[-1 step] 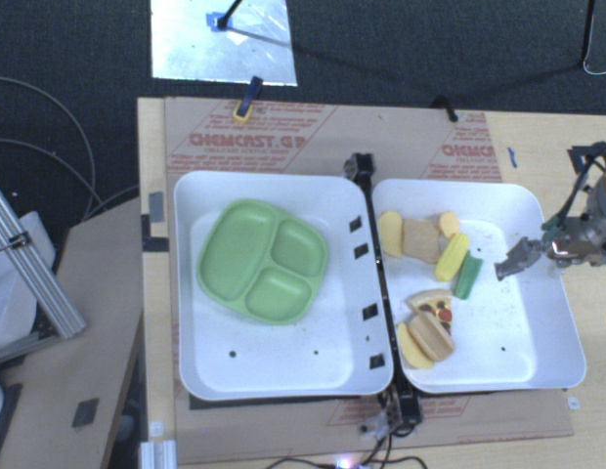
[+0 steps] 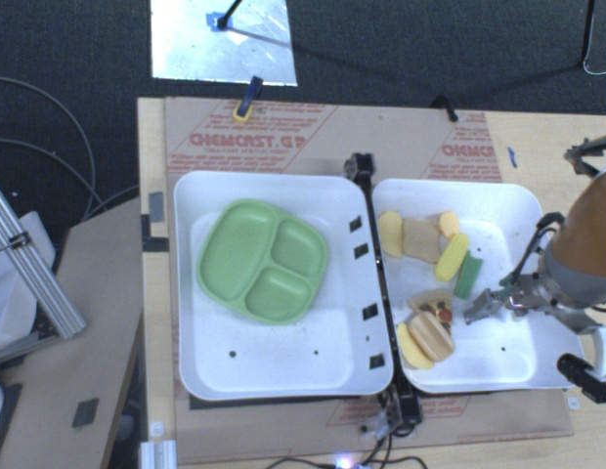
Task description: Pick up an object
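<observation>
Left bin (image 2: 200, 360): a shallow white bin carrying a green three-compartment plate (image 2: 263, 260), tilted off square, toward the bin's 10 o'clock.

Right bin (image 2: 513, 364): a shallow white bin with toy food bunched in its left half, from 11 round to 7 o'clock.

Upper cluster: a tan bread slice (image 2: 420, 239) between two yellow pieces, one (image 2: 390, 232) at its left, a smaller one (image 2: 449, 225) at its upper right; what these yellow pieces are is hard to make out.

Middle: a yellow oblong piece (image 2: 452, 256) lies touching a green one (image 2: 468, 276), both slanted.

Lower cluster: a hot dog in a bun (image 2: 431, 336) lies on a yellow piece (image 2: 411, 348) and a tan round with red specks (image 2: 436, 307), which it partly hides.

End effector (image 2: 477, 309): low over the right bin at 3 o'clock, tips near the hot dog; too dark and small to say whether spread or pressed together, and nothing seen between them.

Arm (image 2: 588, 237): grey and orange, cut off by the right edge.

Bench (image 2: 313, 130): brown sheet with red lettering, partly covered by both bins.
</observation>
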Tool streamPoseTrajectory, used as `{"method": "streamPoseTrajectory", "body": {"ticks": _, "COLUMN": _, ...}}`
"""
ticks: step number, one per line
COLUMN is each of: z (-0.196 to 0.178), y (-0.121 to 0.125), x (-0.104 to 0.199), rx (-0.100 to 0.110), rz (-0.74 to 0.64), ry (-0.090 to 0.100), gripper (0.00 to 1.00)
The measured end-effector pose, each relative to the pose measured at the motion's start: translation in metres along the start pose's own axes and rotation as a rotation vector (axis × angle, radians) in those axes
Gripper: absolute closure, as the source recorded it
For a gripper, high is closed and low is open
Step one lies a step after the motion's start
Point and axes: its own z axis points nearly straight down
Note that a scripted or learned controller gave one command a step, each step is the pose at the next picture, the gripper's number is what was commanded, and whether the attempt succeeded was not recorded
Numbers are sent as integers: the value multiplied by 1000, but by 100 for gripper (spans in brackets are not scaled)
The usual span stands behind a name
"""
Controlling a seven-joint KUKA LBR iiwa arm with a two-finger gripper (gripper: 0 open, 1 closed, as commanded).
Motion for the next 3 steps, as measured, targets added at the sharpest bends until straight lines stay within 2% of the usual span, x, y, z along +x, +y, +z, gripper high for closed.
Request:
{"method": "streamPoseTrajectory", "body": {"ticks": 1, "z": 20, "y": 40, "x": 83, "rx": -16, "rz": -11, "ry": -3, "gripper": 0}}
{"method": "streamPoseTrajectory", "body": {"ticks": 2, "z": -84, "y": 28, "x": 133, "rx": -17, "rz": -11, "ry": 0, "gripper": 0}}
{"method": "streamPoseTrajectory", "body": {"ticks": 3, "z": -56, "y": 80, "x": 67, "rx": -13, "rz": -1, "ry": -4, "gripper": 0}}
